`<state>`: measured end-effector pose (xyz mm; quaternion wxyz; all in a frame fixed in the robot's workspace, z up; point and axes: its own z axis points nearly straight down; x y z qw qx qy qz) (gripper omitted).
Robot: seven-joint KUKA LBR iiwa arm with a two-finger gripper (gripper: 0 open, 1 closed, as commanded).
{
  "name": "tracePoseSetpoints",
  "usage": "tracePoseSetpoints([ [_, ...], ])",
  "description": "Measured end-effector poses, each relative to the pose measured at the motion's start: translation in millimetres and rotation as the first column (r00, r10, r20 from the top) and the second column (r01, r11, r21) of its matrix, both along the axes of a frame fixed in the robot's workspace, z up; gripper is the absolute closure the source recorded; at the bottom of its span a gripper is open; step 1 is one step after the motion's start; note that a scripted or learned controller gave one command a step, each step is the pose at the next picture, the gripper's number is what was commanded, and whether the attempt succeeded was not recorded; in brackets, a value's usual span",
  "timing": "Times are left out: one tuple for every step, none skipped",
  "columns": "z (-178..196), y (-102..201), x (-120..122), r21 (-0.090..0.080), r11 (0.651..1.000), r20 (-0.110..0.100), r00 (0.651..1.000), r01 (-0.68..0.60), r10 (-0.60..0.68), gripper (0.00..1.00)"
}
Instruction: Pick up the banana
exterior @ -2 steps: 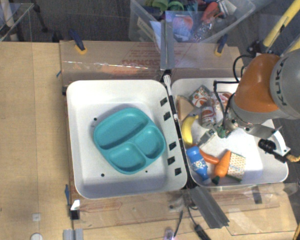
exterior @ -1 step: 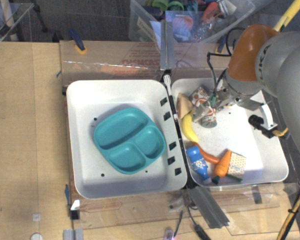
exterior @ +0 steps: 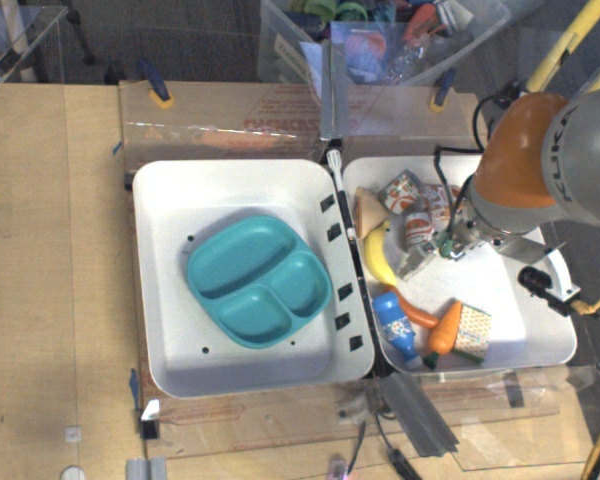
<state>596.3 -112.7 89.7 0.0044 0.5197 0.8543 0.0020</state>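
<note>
A yellow banana lies curved near the left wall of the right bin. My gripper hangs low over that bin, just right of the banana, at the end of the grey arm with the orange band. Its metal tip sits among the packets and close to the banana's upper half. I cannot make out whether anything is between the fingers.
The left bin holds a teal divided plate. In the right bin lie a blue bottle, a carrot, a patterned box, a cone-shaped piece and red-and-white packets. A clear tub of toys stands behind.
</note>
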Motion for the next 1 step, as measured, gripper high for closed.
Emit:
tracePoseSetpoints([
  [0.0, 9.5, 2.8, -0.004, 0.999, 0.001, 0.999, -0.048, 0.048, 0.0],
])
